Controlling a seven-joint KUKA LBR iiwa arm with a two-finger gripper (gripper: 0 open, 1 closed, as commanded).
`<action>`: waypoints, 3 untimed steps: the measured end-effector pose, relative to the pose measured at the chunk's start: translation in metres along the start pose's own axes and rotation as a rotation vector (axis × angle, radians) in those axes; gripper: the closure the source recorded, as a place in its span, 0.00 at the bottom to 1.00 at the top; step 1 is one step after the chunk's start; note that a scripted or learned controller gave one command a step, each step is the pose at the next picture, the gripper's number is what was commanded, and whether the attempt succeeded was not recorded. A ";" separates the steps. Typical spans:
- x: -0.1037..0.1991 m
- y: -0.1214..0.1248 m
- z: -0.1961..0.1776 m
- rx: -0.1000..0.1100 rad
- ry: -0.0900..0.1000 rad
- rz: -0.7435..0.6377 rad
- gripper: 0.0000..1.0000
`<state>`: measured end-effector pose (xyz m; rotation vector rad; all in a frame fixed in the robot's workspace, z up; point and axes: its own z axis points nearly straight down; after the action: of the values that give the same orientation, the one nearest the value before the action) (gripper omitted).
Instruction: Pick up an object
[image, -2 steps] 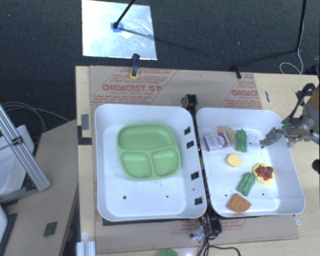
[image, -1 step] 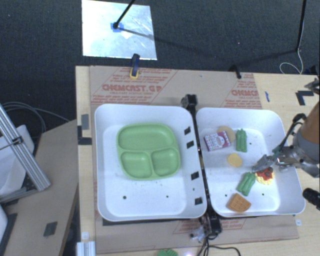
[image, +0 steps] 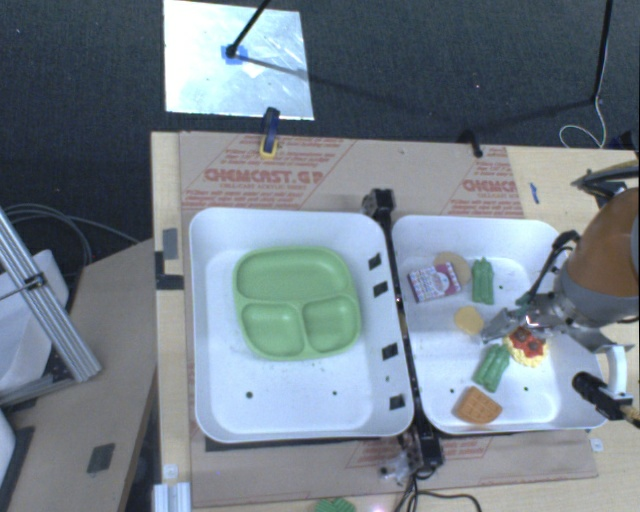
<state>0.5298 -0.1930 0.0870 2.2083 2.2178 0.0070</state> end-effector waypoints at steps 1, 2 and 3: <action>0.027 0.020 -0.001 0.000 -0.001 -0.002 0.00; 0.027 0.052 0.000 0.004 0.002 0.000 0.00; 0.002 0.003 -0.002 -0.001 0.002 0.003 0.00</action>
<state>0.5331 -0.1912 0.0890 2.2121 2.2150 0.0114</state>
